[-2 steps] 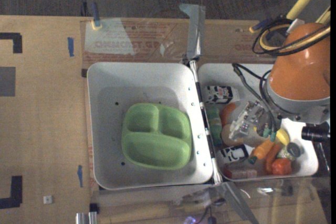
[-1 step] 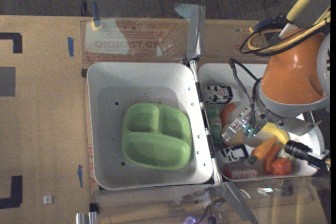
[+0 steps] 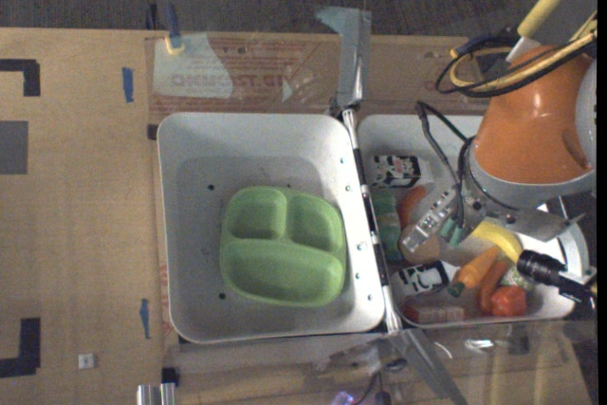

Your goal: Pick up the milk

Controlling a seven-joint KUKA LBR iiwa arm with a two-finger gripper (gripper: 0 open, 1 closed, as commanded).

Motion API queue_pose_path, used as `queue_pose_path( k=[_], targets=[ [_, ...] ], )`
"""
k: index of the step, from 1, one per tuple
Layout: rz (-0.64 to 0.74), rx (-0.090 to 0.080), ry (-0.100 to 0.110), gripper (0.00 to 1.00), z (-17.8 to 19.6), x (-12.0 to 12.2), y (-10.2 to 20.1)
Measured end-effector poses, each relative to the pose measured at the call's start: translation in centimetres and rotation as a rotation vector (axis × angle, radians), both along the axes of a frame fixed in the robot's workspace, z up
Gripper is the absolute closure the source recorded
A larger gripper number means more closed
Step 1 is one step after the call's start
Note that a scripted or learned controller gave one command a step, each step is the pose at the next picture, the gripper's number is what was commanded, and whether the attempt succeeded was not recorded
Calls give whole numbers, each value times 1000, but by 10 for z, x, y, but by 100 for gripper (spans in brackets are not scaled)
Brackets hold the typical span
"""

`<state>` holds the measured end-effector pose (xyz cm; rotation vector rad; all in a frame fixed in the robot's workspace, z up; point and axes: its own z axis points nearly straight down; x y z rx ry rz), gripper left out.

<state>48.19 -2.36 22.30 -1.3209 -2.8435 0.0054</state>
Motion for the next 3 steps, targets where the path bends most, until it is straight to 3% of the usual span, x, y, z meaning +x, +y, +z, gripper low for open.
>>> queue_pose_path(
  k=[1, 2, 3],
  targets=[
    [-345, -3, -5, 100, 17, 1, 43],
    [-298, -2, -2, 100, -20, -2, -8],
    [-476, -3, -4, 100, -23, -2, -83]
  ],
)
